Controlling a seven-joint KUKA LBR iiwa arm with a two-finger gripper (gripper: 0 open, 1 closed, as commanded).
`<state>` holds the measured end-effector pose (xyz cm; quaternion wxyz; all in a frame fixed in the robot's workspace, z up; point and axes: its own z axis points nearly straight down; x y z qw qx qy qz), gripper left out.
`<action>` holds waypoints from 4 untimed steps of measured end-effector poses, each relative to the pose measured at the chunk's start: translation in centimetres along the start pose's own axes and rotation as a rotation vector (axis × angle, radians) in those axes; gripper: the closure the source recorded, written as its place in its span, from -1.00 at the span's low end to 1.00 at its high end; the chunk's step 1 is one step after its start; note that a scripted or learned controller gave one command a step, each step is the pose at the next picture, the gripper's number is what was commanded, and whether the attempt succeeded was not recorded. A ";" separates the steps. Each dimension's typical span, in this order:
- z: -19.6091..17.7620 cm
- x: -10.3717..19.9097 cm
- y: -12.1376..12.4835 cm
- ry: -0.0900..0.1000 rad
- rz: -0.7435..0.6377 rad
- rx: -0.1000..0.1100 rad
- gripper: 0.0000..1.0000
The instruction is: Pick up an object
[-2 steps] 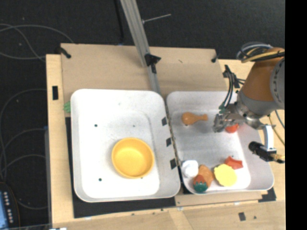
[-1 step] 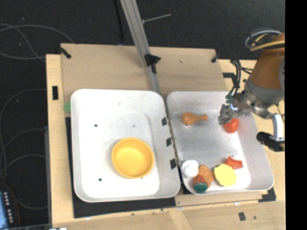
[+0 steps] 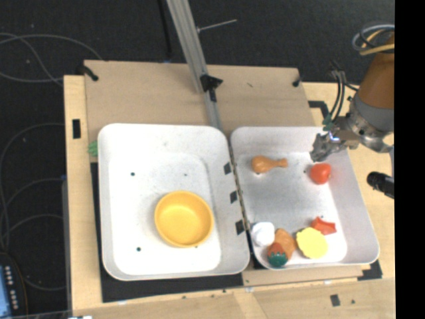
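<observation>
My gripper (image 3: 323, 147) hangs over the far right part of the right bin (image 3: 292, 198), just above and left of a small red tomato-like piece (image 3: 321, 173). An orange drumstick-shaped piece (image 3: 267, 164) lies to the gripper's left. Along the bin's near edge sit a white ball (image 3: 263, 232), an orange carrot-like piece with a green end (image 3: 281, 246), a yellow round piece (image 3: 311, 243) and a small red piece (image 3: 324, 226). Nothing shows between the fingers.
The left bin (image 3: 133, 151) holds a yellow bowl (image 3: 183, 218). A grey metal pole (image 3: 189, 38) slants from the top down to the gap between the bins. Cables lie on the dark floor at the left.
</observation>
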<state>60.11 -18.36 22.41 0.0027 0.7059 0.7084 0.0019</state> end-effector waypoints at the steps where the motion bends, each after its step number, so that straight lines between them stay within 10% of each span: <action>1: -0.1 6.2 0.4 0.003 -0.005 0.005 1.00; 4: -2.6 21.4 -1.0 0.004 -0.006 0.004 1.00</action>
